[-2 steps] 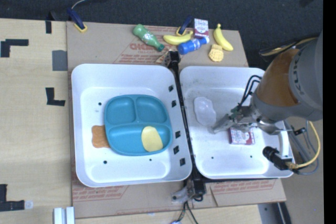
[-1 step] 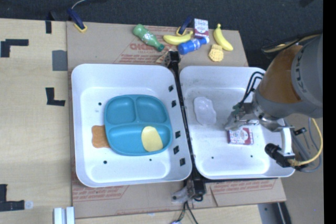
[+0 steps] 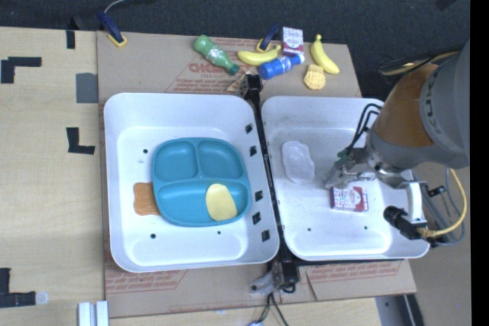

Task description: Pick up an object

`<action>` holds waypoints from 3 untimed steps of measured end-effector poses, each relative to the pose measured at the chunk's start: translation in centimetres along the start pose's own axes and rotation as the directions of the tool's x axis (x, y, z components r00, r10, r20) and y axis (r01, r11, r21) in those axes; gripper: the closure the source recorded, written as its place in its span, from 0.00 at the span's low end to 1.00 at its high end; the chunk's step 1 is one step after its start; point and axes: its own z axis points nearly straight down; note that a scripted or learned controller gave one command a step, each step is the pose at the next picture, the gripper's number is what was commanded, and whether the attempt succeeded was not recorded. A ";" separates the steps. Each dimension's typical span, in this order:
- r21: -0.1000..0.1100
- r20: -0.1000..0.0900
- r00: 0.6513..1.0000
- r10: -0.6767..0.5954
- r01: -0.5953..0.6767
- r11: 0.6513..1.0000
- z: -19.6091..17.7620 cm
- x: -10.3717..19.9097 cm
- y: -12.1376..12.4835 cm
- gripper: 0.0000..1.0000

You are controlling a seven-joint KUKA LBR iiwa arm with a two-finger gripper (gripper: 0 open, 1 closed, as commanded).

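Red carton (image 3: 350,199) (under fingers (image 3: 336,178)) lies near clear cup (image 3: 297,161).

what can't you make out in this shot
- End effector, camera view: too small and dark to tell its fingers' state.
- Red-and-white packet: print too small to read; top edge hidden by the end effector.
- Brown item: right part hidden under the blue divided plate.

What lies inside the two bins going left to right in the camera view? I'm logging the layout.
Brown toast piece → blue divided plate → yellow item on the plate → clear plastic object → gripper → red-and-white packet.
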 end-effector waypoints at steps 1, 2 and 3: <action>0.005 0.002 1.000 0.002 -0.002 1.000 -3.2 -0.6 -4.5 1.00; 0.006 0.001 1.000 0.002 -0.002 1.000 -3.2 -0.5 -4.6 0.00; -0.009 0.008 1.000 0.002 -0.002 1.000 -0.1 3.4 -1.6 0.00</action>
